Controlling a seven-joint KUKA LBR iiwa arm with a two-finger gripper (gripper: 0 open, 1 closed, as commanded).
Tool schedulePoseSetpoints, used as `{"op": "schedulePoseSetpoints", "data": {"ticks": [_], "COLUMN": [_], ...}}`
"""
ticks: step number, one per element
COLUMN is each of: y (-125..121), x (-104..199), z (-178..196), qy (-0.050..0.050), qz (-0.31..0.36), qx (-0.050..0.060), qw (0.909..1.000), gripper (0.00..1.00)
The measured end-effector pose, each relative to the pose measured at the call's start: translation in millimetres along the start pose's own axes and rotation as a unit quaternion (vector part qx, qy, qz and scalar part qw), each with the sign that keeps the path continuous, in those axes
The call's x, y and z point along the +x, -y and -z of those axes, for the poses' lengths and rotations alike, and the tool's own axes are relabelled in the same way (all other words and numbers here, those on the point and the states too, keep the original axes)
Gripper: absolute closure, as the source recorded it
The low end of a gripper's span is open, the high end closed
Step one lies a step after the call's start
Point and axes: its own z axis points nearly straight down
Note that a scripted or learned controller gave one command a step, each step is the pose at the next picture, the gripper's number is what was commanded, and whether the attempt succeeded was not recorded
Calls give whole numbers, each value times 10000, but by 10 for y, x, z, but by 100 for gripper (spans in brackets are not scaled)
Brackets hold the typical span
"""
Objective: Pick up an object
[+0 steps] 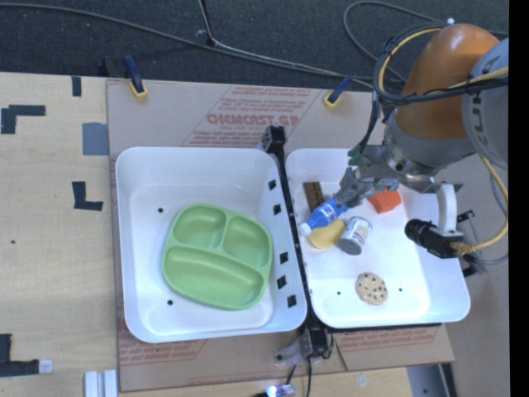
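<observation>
Gripper (354, 190) low in right bin (413, 304), over blue bottle (324, 215); opening: cannot tell. Beside bottle: yellow piece (327, 235), can (355, 235), orange block (384, 200), brown bar (313, 194). Cookie (371, 288) nearer front. Green tray (218, 255) in left bin (140, 180).

A pale wood-grain worktop (50, 246) carries black tape marks (83, 195) and a grey patch (95, 137) on its left side. On it lies a brown cardboard sheet (240, 114) with red printing, fastened at its far edge by two blue-and-yellow clamps (134, 79). Beyond the worktop's far edge runs a dark, carpet-like floor (248, 15), crossed by thin black cables (207, 35). A strip of grey surface (488, 362) shows at the near right. The lighting is even, with soft shadows.
</observation>
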Motion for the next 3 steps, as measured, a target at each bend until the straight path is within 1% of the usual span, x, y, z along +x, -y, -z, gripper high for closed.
{"op": "schedulePoseSetpoints", "data": {"ticks": [1,2,3], "y": [144,334,499], "x": [434,1021,1529], "z": [-213,-271,-475], "qy": [0,-1,1], "qz": [-2,8,4], "qx": [8,8,14], "qw": [10000,10000,10000], "gripper": [100,100,100]}}
